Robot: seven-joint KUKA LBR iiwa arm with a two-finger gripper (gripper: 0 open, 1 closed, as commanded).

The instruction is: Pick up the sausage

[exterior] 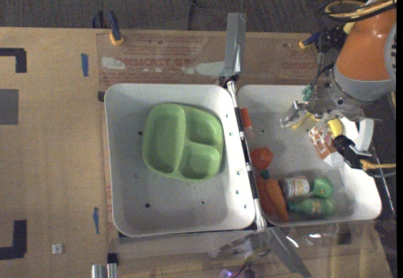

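The sausage [260, 190] looks like a dark red, long piece lying along the left wall of the right bin [286, 144], pressed against an orange carrot [276, 198]. My gripper [296, 116] hangs over the upper middle of the right bin, well above and to the right of the sausage. I see nothing held in it. The grey arm with its orange band [368, 43] comes in from the upper right.
A red tomato [261, 157], a small can [295, 186], green items [318, 198], a small red tube [245, 121], a printed packet [320, 142] and a yellow piece [335, 127] share the right bin. A green divided plate [184, 141] sits in the left bin [126, 195].
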